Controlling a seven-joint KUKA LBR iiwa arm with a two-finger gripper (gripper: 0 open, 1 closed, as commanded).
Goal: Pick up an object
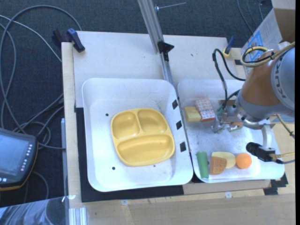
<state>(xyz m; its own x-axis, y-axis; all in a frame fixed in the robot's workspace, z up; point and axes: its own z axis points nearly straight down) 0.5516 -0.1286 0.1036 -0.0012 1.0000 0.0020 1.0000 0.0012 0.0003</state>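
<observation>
Left bin (93, 125) has just the yellow divided plate (142, 136); right bin (262, 175) has my targets: yellow block (191, 113) w/ small red-white box (205, 108) touching it, plus green stick (202, 164), wedge (217, 164) and orange ball (243, 161) along the near wall. My gripper (224, 124) is low, just right of the box, nothing between its tips that I can see; how wide it's spread I can't tell. I judge this the approach step. Next: shift left over the box, drop, close.

End effector (219, 123) fingers too small

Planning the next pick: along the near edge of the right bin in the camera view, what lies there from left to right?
Green stick → orange-brown wedge → pale yellow piece, partly behind the wedge → orange ball.
</observation>
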